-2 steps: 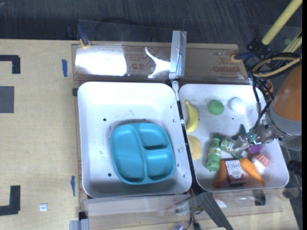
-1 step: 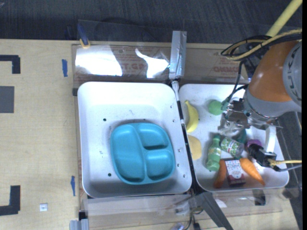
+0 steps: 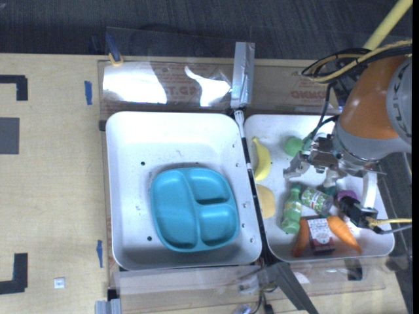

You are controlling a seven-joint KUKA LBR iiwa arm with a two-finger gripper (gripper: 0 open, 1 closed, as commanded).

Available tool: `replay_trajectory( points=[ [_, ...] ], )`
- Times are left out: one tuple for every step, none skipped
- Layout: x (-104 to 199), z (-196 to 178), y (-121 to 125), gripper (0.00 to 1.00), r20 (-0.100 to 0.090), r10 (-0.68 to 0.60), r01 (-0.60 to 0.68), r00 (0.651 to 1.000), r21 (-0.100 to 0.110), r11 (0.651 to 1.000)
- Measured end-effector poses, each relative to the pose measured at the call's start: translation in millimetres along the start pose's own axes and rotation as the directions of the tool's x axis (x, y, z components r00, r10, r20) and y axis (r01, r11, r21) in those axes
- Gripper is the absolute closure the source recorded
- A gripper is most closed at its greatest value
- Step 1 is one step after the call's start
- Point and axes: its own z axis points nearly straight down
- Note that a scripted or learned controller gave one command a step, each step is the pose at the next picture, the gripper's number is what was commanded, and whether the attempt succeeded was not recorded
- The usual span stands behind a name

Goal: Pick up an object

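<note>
My gripper (image 3: 313, 164) hangs low over the middle of the right bin (image 3: 386, 244), below the grey arm with its orange band (image 3: 370, 106). Just under it lies a green bottle with a printed label (image 3: 313, 199), and a light green piece (image 3: 290, 216) lies beside that. A yellow banana (image 3: 261, 159) lies by the bin's left wall, with a pale yellow fruit (image 3: 266, 200) below it. An orange carrot (image 3: 343, 232) and a dark red box (image 3: 319, 233) lie at the front. A green object (image 3: 294, 145) sits left of the gripper, and a purple piece (image 3: 345, 195) to its right.
The left bin (image 3: 131, 136) holds a blue divided plate (image 3: 194, 207) in its front half. A wall (image 3: 250, 175) separates the two bins. Cables and a yellow hose (image 3: 393, 15) run above the arm at the upper right. Wooden bench surface (image 3: 49, 175) lies to the left.
</note>
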Motion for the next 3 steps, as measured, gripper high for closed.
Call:
replay_trajectory(
  points=[
    [-26, 65, -9, 0.00, -0.002, -0.224, 0.224, 0.974, 0.005, 0.974],
    [-25, 101, -13, 0.00, 0.003, -0.347, 0.347, 0.938, -0.009, 0.938],
    [-36, 100, -39, 0.00, 0.005, -0.382, 0.382, 0.924, -0.017, 0.924]
  ],
)
